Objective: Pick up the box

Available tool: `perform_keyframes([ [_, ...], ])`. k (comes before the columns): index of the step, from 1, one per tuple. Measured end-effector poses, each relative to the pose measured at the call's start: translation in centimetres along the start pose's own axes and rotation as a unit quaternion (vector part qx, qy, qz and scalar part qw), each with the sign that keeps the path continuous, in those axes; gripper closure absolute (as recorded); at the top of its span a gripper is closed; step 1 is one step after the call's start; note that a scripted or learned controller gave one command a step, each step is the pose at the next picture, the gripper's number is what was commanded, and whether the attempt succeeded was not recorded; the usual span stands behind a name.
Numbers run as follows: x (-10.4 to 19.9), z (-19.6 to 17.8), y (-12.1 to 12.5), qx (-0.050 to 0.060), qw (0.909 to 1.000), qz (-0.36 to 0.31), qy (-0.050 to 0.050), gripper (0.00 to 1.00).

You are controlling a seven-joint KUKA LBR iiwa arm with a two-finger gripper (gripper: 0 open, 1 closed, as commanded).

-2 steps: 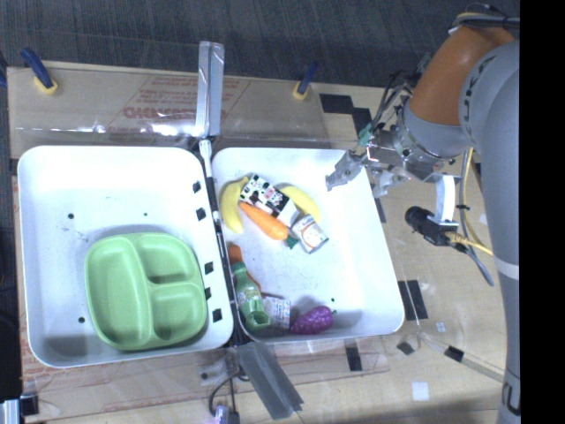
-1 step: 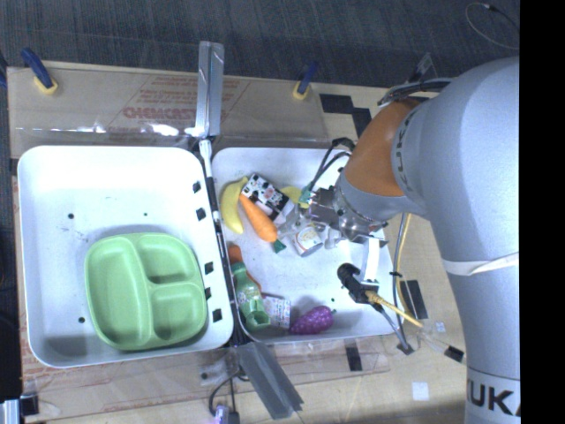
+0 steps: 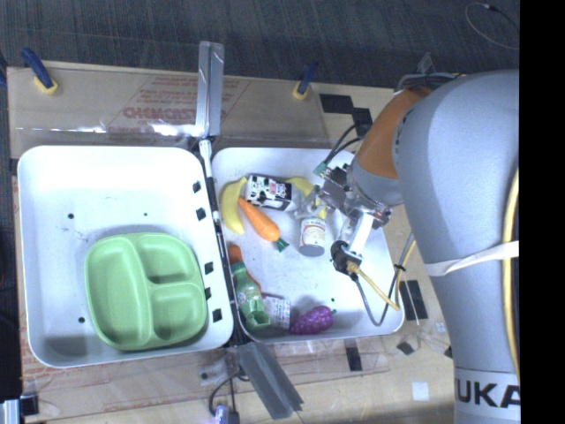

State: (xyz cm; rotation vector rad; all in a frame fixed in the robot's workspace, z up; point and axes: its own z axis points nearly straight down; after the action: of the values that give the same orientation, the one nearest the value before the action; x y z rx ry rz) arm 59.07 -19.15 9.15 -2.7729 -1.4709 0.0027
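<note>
Black-and-white box [image 3: 267, 192] lies flat at the far end of the right bin [image 3: 291, 276], long side running across the bin. It's crowded. The banana [image 3: 230, 208] curves round its left end, and the carrot [image 3: 261, 222] lies slantwise just below it, touching or nearly so. Something yellow pokes out at its right end, can't tell what.

The tool [image 3: 323, 194] sits just beside that right end, low over the bin, with the arm reaching in from the right. Open or closed: can't tell, the wrist hardware hides it. The box rests on the bin floor, apart from the tool, so it isn't held.

My read is approach phase, with the tool offset to the right of the box and not yet over it. The banana and carrot block the left end and the near long side, so a top-down grasp across the short width looks cleanest.

Risk: the small pale can [image 3: 312, 235] stands just below the tool and is easy to knock.

Green bottle [image 3: 250, 297] and purple grapes [image 3: 311, 320] sit at the near end, well apart from the box. Left bin [image 3: 106, 193] holds a green divided plate [image 3: 146, 290], no bearing on the pick.
</note>
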Motion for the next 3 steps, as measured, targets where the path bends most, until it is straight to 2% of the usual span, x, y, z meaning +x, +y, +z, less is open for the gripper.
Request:
perform_keyframes([
  [1, -0.4, 0.1, -3.0, 0.003, 0.9958, 0.091, 0.0, 0.0],
  [2, -0.4, -9.0, -5.4, 0.0, 0.9955, -0.095, 0.0, 0.0],
  [3, 3.5, 0.2, -12.6, 0.001, 0.9984, -0.057, -0.001, 0.0],
])
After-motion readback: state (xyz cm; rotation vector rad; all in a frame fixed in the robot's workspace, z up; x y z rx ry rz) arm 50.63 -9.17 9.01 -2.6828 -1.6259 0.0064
